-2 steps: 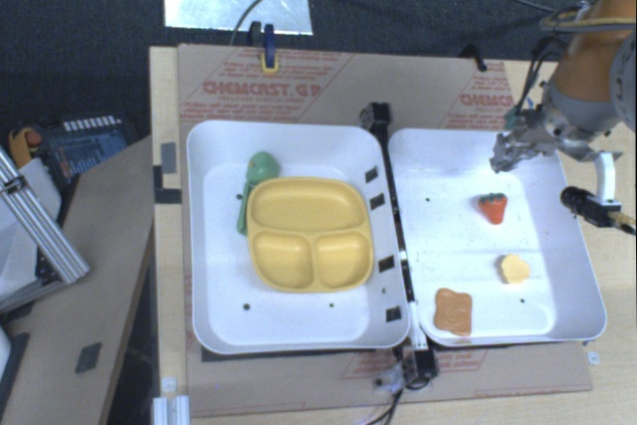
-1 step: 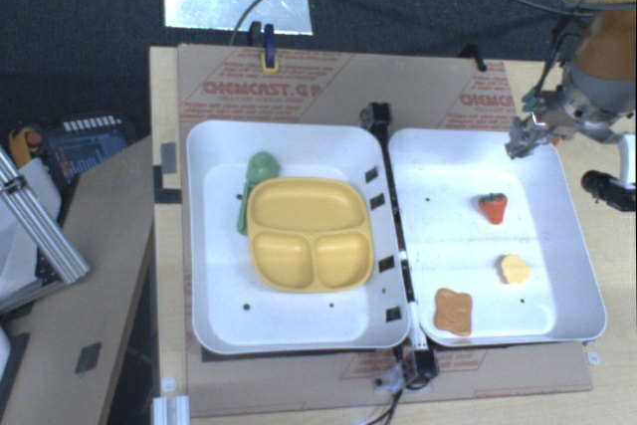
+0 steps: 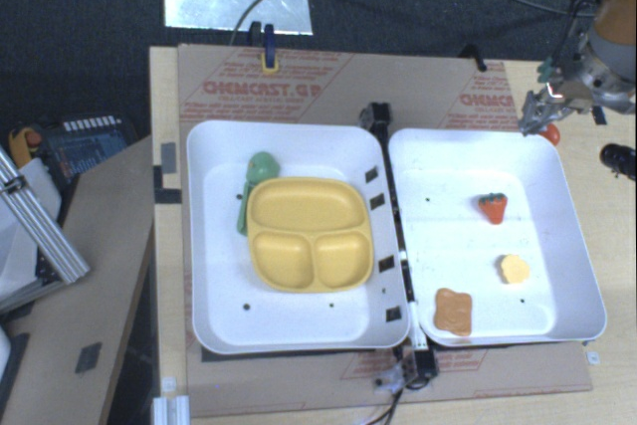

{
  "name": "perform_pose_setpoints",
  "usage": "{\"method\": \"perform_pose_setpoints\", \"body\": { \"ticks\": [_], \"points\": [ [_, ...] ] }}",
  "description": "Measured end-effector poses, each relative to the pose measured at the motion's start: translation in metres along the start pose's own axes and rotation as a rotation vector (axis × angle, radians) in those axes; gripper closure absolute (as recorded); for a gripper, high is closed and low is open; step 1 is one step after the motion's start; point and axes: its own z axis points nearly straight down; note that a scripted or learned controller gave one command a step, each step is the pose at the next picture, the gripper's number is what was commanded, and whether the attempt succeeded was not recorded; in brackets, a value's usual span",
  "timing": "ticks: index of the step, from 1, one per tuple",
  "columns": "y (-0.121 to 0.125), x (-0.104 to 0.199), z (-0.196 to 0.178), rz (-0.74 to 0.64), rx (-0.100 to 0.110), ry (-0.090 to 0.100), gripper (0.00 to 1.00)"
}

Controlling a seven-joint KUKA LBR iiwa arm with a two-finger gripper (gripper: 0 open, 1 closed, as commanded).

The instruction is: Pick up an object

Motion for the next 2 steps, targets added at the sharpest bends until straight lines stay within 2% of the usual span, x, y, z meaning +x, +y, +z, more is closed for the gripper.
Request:
{"method": "perform_pose_setpoints", "body": {
  "ticks": [1, 2],
  "points": [
    [-0.006, 0.050, -0.005, -0.003, 0.006, 0.002, 1.00],
    [-0.020, 0.111, 0.006, -0.004, 0.008, 0.003, 1.00]
  ]
}}
